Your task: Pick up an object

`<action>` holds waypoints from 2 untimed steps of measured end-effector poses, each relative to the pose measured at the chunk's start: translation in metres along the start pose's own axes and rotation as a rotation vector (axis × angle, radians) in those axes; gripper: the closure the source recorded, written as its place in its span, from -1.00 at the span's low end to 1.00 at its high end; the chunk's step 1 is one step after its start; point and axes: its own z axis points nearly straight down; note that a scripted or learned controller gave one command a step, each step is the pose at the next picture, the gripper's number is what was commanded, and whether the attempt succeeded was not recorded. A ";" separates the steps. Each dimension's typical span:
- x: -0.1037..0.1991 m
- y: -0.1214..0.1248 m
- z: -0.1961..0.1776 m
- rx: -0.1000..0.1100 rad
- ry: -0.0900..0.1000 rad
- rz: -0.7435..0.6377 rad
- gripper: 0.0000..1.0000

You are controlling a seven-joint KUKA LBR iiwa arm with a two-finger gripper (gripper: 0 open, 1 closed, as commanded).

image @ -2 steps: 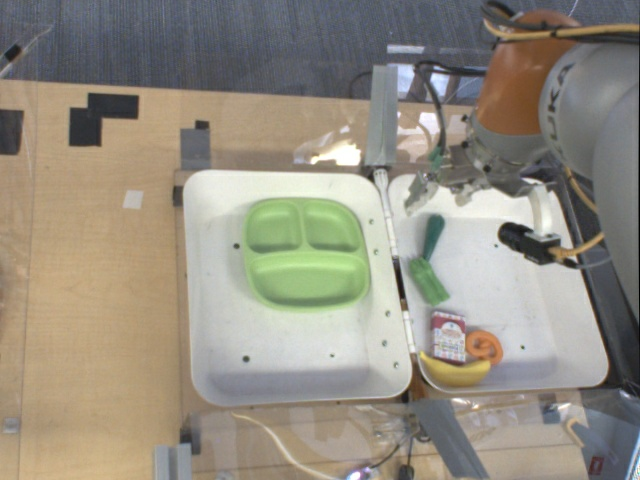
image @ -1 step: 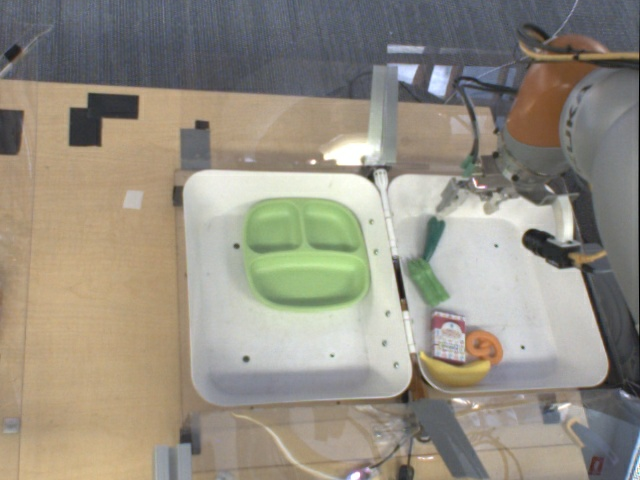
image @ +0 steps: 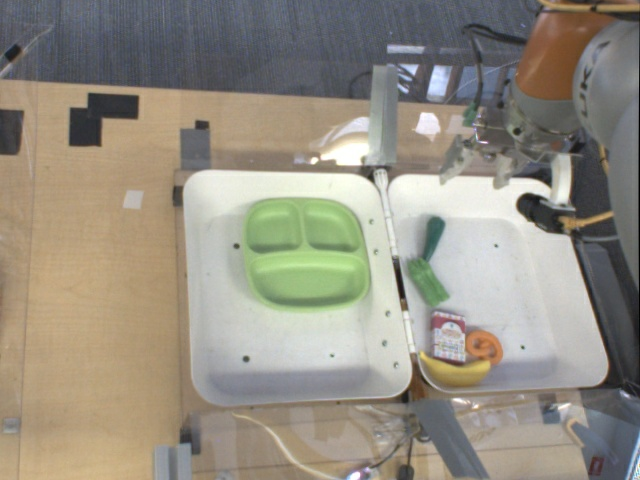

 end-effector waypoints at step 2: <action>-0.001 -0.001 0.108 -0.006 0.001 -0.234 1.00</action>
